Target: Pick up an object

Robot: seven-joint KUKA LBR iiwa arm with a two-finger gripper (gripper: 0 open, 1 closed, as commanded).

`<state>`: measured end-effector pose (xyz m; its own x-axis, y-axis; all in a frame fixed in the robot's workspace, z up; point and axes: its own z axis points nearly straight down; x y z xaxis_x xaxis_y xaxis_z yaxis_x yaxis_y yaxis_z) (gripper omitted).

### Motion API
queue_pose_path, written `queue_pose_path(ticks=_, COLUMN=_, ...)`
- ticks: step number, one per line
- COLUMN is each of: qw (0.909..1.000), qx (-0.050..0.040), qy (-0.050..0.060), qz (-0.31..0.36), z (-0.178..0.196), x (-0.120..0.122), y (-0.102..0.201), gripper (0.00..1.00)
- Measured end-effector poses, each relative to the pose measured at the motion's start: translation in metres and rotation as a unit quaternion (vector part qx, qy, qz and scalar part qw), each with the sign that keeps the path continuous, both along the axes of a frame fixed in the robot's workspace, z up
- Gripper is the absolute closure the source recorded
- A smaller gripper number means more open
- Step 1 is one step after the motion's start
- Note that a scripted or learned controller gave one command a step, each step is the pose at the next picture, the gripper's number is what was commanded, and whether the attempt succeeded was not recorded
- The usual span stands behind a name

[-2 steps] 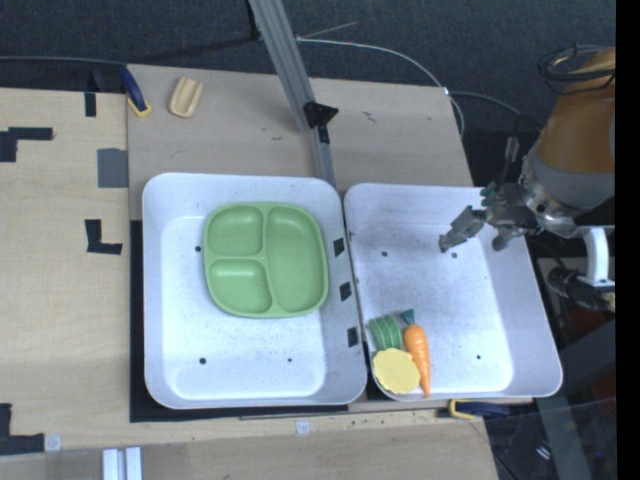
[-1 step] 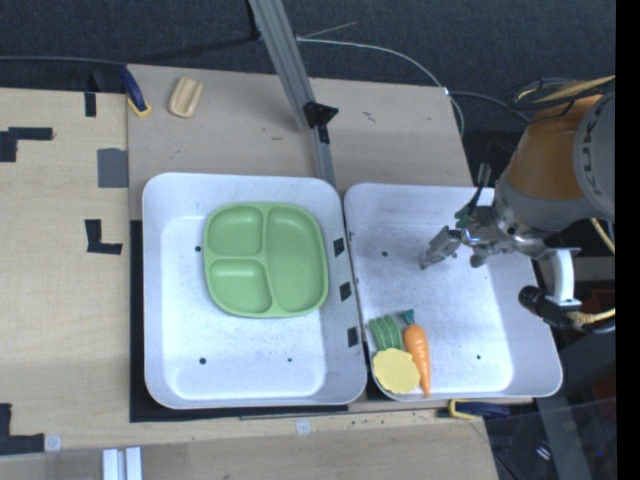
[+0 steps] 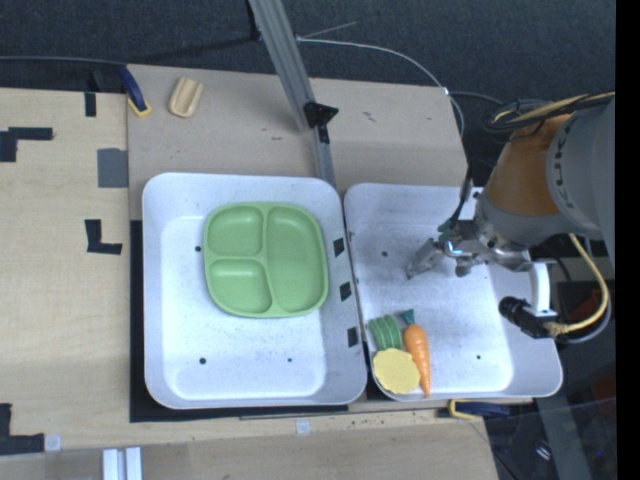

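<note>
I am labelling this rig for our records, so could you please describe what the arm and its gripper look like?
The arm is a rounded grey body with a broad orange band above the wrist. Yellow and black cables loop along it. The gripper is small, metallic grey with dark parts, ending in two slim fingers.

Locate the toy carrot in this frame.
The toy carrot lies in the right bin near its front-left corner, beside a yellow round piece and just below a green item; the hand is farther back.
</note>
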<state>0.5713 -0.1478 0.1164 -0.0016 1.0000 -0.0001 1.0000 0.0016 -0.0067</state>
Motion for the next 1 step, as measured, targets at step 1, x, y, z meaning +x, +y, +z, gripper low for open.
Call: queue_pose_path(ticks=1, qw=1.0, qx=0.0004, qy=-0.002, qz=0.001, z=0.0131, x=0.0011, y=0.0007, gripper=1.0)
